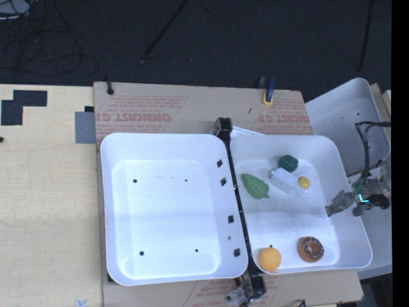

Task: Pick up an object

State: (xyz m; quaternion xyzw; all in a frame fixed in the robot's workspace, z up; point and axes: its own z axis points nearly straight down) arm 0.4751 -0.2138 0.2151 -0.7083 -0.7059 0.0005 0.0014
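— Five small objects lie in the right-hand bin (348, 248), we count, while the left-hand bin (115, 171) sits beside it on a sheet of printed cardboard (166, 110).

— And the gripper (337, 206)? We see it at the right bin's outer rim, low and apart from everything; whether it is released or clenched, we cannot tell at this size.

— We judge the orange ball (270, 259) the likeliest pick. It rests in the near corner, just beside the divider. Round, smooth, probably light, so it may roll or squirt out unless pinched square across its middle.

— The brown ring (310, 249), near it, looks like a toy doughnut: flat, matt, perhaps soft. We would take it across the rim.

— Farther back, the green leafy piece (255, 187) is ridged and irregular, likely rubbery, with an easy grip along its narrow width.

— The dark green lump (287, 163) and the small yellow piece (303, 183) sit by a clear, glossy wrapper (281, 180). We expect that to be slippery and crushable, a poor choice.
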